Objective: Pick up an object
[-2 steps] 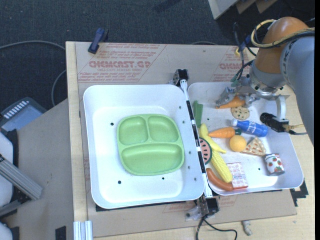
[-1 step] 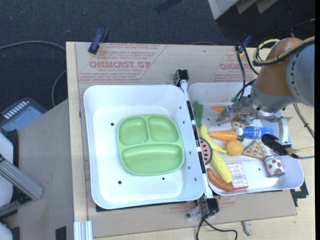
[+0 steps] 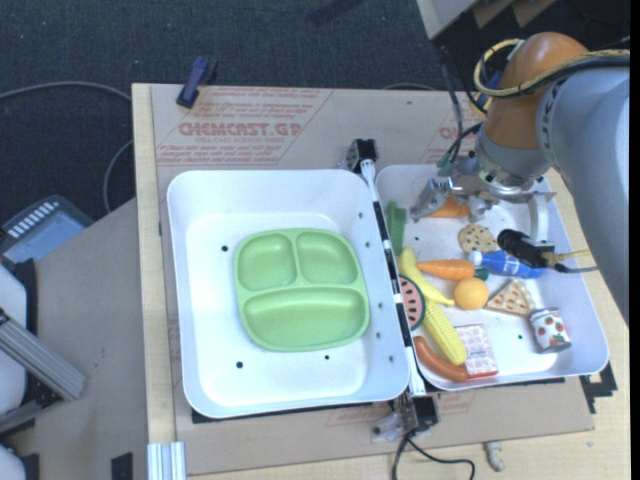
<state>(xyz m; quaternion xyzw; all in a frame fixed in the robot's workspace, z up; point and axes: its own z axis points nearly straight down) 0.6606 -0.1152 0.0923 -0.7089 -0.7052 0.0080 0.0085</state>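
- Camera view puts the likeliest target for us at the far end of the right bin (image 3: 590, 340): a small orange piece (image 3: 452, 208), perhaps a toy carrot or similar play food, partly hidden by the tool above it.
- We judge it light, rigid and smooth plastic, so it may skid on the bin floor; a pinch across its narrow width near the middle looks safest.
- Just over it sits the gripper (image 3: 455, 190), low in the bin's far corner; whether its fingers are spread or pressed together, we cannot tell, and we see nothing clearly caught between them.
- Nearby lie a cookie (image 3: 476, 237) and a blue bottle (image 3: 505, 263), close enough to be nudged.
- Farther toward the near edge we see a carrot (image 3: 447, 268), an orange ball (image 3: 470, 294), a pizza slice (image 3: 509, 299), a banana (image 3: 420, 279), a corn cob (image 3: 443, 331), a watermelon slice (image 3: 412, 305), a sausage (image 3: 438, 360) and a small can (image 3: 549, 330).
- Beyond the divider, the left bin (image 3: 195, 298) holds a green divided plate (image 3: 300, 288), well apart from the target.
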